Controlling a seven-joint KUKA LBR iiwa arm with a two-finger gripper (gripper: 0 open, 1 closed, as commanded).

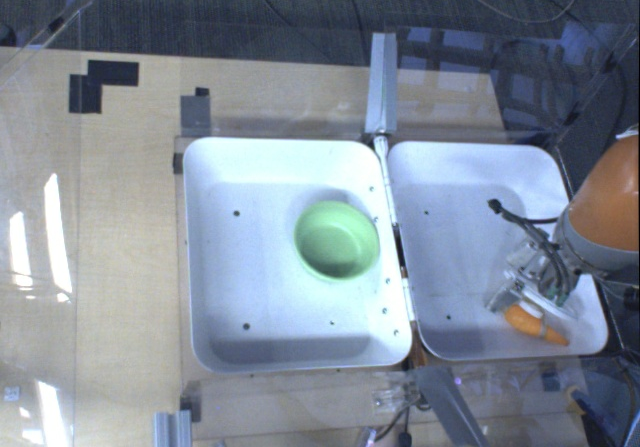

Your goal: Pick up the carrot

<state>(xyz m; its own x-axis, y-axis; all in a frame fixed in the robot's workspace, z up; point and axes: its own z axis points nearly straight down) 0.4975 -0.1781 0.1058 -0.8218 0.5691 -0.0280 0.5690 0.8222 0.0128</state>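
An orange carrot point(533, 324) lies near the front right corner of the right bin point(455, 185), pointing toward the front right. My gripper point(525, 292) hangs directly over the carrot's thick end, reaching in from the right under the arm's orange band point(610, 197). Whether it touches the carrot I cannot make out.
A green bowl point(337, 238) sits in the left bin point(235, 265), close to the divider between the bins. The arm covers the right bin's right wall. Cables run across the dark floor behind the bench.
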